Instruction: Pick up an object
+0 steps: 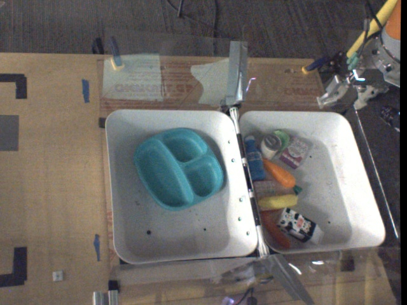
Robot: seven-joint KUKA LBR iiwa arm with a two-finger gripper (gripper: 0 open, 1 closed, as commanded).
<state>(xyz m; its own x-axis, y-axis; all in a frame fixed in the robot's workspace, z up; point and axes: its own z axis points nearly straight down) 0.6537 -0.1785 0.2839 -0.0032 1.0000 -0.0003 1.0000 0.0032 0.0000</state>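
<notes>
the gripper [346,93] hangs off the far right corner of the right bin [346,170], outside its rim and above the bench, at the end of the grey arm [388,46]. its two pale fingers [331,96] stand apart with nothing between them.

taking the right bin as the landmark: the loose objects are all crowded against its left wall. at the far end of that wall lies a blue bottle [254,159], with a small round container with a green rim [273,144] and a small white and purple carton [294,152] just beside it. nearer along the wall lie an orange carrot [280,174], then a yellow banana-like piece [277,202], then a black and white patterned box [297,225] resting over a reddish item [275,229].

the left bin [127,221] touches the right bin along a shared edge. it holds a teal divided plate [179,168], lying flat.

a clear sheet [165,75] lies on the bench beyond the left bin.
</notes>
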